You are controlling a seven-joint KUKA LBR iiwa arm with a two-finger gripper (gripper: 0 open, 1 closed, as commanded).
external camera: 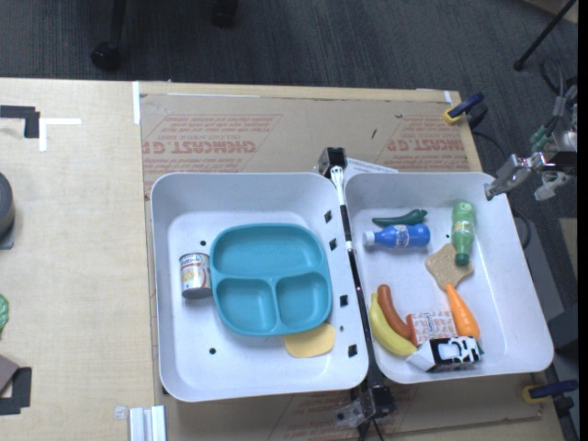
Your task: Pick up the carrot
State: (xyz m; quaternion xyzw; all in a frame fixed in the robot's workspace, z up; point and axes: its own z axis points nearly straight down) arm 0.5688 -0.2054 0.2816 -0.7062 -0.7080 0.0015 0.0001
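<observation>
The carrot (462,311) lies in the right bin (514,246) (beside the bread slice (448,265) and banana (390,332)), while the gripper (542,168) hangs outside its far right edge, grip impossible to tell.

One orange carrot (462,311) lies flat in the right bin (514,274). Its length runs diagonally, near the bin's right wall.

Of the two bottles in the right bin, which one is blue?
The blue bottle, lying crosswise below the dark green pepper. The other bottle, nearer the bin's right wall, is green.
</observation>
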